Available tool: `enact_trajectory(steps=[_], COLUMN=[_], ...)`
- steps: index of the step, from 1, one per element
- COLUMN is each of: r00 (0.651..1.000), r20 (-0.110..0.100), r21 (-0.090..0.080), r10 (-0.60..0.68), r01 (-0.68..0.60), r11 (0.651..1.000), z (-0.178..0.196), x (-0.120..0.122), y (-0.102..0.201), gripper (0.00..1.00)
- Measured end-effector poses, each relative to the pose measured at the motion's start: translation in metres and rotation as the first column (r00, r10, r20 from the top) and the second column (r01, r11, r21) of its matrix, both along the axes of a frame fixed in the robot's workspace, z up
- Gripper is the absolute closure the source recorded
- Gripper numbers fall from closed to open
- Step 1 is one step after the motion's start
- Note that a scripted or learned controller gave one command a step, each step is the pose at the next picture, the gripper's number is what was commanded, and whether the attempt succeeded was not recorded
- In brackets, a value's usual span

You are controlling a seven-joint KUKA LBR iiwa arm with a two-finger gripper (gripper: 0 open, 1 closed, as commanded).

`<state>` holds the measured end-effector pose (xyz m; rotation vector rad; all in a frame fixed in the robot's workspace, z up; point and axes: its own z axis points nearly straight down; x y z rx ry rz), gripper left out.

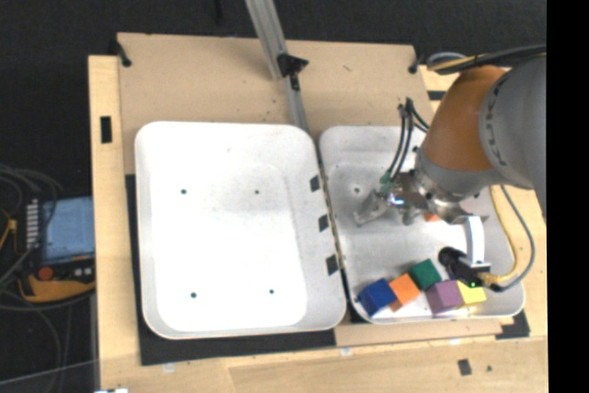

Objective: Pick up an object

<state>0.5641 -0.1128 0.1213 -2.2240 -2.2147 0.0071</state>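
Right bin [354,152]: 5 blocks [406,288]; 2 bins total; gripper [373,209] grip state unclear.

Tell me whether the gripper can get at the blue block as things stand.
Probably yes. The blue block lies uncovered near the front edge of the right bin, the orange block touching its right side. The gripper hangs above bare floor behind it, nothing between.

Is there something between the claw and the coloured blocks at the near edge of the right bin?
Nothing visible stands between them. The claw hangs over bare floor in the middle of the right bin. The blue block, orange block, green block and purple block lie in a row nearer the camera.
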Motion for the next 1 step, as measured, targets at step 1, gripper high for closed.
enact_trajectory(steps=[1], r00=[1.0], r20=[0.007], r21=[-0.001], r10=[0.001], r01=[-0.001], r11=[1.0], z=[-0.0235], x=[0.001], y=[-0.0017], gripper=[0.0])
